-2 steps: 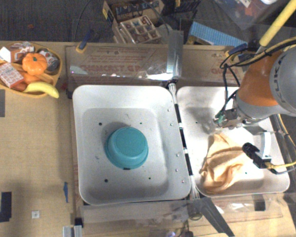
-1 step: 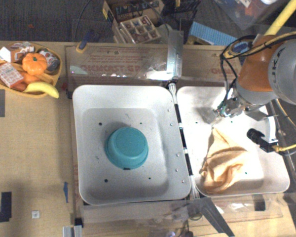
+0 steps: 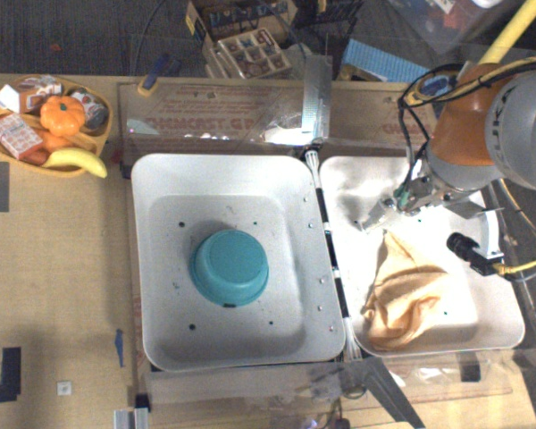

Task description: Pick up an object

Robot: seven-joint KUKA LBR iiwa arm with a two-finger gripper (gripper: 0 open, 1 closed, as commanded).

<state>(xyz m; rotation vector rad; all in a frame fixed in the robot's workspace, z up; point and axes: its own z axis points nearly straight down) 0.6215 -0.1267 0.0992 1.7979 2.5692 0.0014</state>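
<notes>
Lying crumpled in right bin [image 3: 491, 333]: tan cloth [image 3: 402, 298]; claw [image 3: 368, 222] above, spread unclear; round teal bowl [image 3: 230, 266] left.

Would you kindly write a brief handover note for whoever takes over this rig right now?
End effector: low over the upper left part of the right bin, holding nothing that I can see; whether it is open or shut is not clear from this view.
Things: tan cloth lies crumpled in the right bin, just below the end effector. Teal bowl sits upside down in the middle of the left bin.
Done: nothing lifted.
Left: grasp and lift one object; the cloth is nearest.
</notes>
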